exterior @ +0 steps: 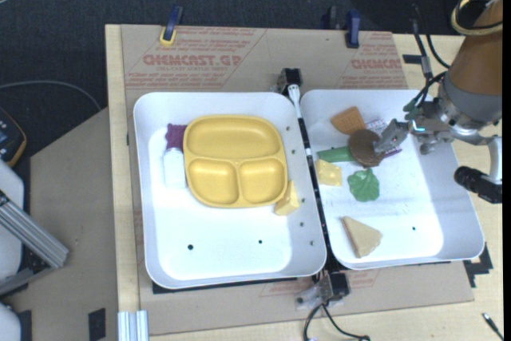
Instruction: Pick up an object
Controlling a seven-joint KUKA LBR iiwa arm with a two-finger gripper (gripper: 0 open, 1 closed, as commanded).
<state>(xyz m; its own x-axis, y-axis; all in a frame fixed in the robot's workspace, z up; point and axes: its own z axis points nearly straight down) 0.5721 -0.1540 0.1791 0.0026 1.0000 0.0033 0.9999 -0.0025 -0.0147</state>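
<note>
While one yellow tray (234, 159) fills the left bin (160, 251), I cannot tell the jaws' state.

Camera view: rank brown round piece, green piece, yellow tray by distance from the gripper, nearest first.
From the gripper:
1. Brown round piece, right bin, just beside it on the view's left.
2. Green piece, right bin, lower in view.
3. Yellow tray, left bin.

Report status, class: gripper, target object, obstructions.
Gripper low over right bin, finger state unclear. Brown round object beside it, not visibly gripped. Green piece, orange piece nearby.
</note>
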